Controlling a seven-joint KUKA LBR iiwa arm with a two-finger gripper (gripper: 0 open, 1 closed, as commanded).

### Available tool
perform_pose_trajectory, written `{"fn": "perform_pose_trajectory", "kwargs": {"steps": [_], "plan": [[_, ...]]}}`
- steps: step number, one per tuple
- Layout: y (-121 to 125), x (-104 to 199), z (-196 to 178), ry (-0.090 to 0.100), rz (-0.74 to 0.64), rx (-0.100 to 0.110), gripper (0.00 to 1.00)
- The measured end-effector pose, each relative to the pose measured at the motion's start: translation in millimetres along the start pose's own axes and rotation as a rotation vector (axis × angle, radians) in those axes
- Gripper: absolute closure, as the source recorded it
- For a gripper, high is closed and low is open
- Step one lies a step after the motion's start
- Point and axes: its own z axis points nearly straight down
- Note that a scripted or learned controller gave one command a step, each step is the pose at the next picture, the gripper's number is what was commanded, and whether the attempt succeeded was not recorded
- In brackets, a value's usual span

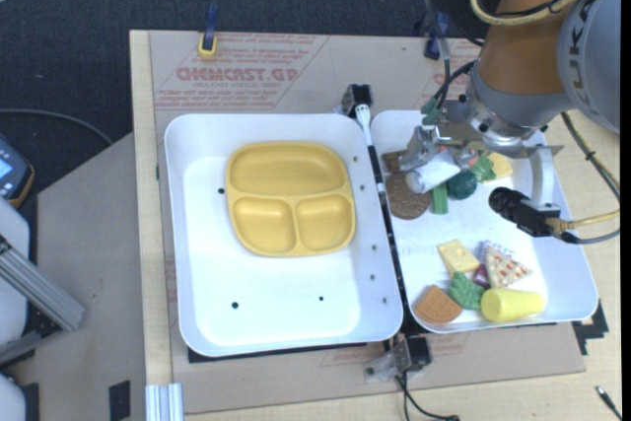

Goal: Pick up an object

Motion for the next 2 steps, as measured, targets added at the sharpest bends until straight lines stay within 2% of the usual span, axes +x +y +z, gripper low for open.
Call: {"fn": "perform_pose_trajectory", "kwargs": {"steps": [1,2], "plan": [[3.7,52.1,0.7,-0.001,0.000,-0.002,1.00],[1.3,59.0,13.6,-0.002,0.005,0.004,1.00]]}}
